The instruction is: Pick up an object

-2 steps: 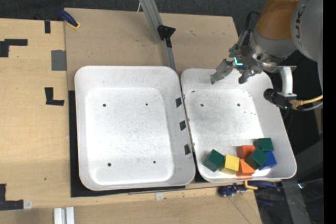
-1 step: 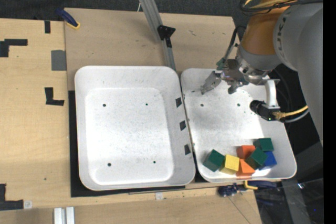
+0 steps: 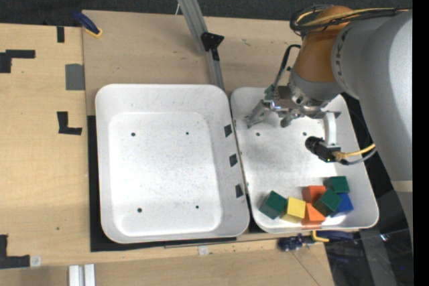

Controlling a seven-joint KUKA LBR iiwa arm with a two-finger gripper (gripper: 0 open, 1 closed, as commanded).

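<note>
- The blocks [image 3: 312, 203] lie nearest the camera, heaped in the near corner of the right bin [image 3: 268, 151]; green, yellow, orange and blue pieces touch one another and press close to the near rim, so a grasp there would likely be crowded by wall and neighbours.
- The gripper [image 3: 253, 119] hangs over the far part of the same bin, well apart from the heap; whether its claw is wide or narrow cannot be told, and nothing shows between it.
- Bare floor lies between gripper and blocks, giving open room to travel; the left bin [image 3: 107, 144] sits just beside.
</note>
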